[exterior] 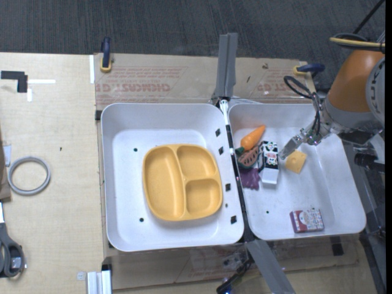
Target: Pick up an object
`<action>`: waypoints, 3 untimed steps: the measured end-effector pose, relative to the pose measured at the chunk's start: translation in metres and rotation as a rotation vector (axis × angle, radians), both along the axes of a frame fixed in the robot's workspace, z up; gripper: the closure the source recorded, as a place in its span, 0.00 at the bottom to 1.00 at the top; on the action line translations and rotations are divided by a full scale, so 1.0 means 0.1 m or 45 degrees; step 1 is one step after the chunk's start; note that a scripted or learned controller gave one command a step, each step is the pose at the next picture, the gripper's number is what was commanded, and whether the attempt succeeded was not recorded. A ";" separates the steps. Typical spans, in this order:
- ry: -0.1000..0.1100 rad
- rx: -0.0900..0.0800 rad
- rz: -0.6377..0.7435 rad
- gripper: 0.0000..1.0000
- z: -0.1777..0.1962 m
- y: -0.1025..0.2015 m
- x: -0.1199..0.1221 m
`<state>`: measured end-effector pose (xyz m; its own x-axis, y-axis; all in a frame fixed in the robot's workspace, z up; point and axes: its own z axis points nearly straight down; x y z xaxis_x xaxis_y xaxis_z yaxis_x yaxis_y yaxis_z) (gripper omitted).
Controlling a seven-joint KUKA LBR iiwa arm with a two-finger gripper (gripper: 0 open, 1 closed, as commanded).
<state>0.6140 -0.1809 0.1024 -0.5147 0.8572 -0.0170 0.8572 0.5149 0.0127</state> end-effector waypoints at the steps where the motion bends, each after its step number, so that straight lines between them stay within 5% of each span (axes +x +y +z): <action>1: 0.017 0.008 -0.394 0.00 -0.08 0.44 0.46; 2: 0.024 0.014 -0.651 0.00 -0.11 0.67 -0.25; 3: 0.024 0.014 -0.769 0.00 -0.11 0.81 0.33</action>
<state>0.6468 -0.0997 0.0913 0.0633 0.9980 -0.0019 0.9980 -0.0633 -0.0026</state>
